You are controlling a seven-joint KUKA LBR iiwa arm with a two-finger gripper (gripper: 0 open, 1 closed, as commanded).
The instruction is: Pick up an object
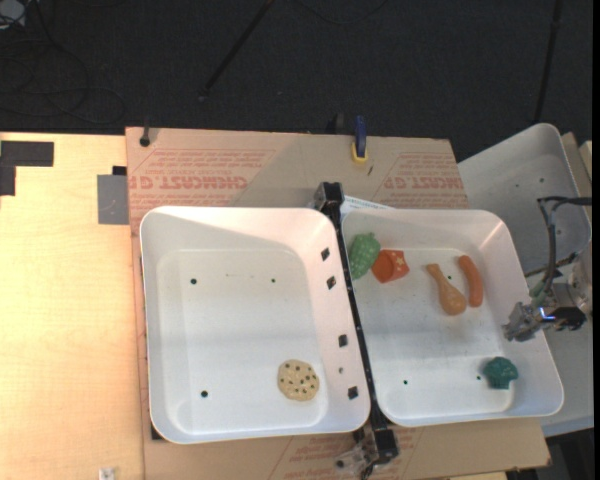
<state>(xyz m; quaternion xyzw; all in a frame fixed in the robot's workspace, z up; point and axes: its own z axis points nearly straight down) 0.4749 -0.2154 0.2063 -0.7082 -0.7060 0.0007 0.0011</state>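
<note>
The gripper (533, 320) is hovering at the right-hand rim of the right bin (450, 420). Whether it is spread or pressed together cannot be told at this size and angle. No object is showing in its grasp.

Candidate objects, located from the gripper:
- The dark green piece (499, 372) is lying nearest, just beside the gripper toward the near edge of the bench, close to the bin's corner.
- The orange sausage (471, 280) and the tan drumstick (446, 290) are lying side by side, near the gripper, inward and slightly away.
- The red block (390, 265) and the light green toy (363, 253) are touching each other, well apart from the gripper, against the divider.
- The cookie (299, 379) is lying farthest off, in the left bin (160, 268).

Hazards, as judged:
- The gripper is standing very near the rim, so a straight descent is risking a strike on the bin wall.
- The dark green piece is sitting where the floor is curving up into the wall, so it is likely to be slipping out of a closing grasp.
- The sausage and drumstick are lying close together, so one is risking being nudged while the other is being taken.
</note>
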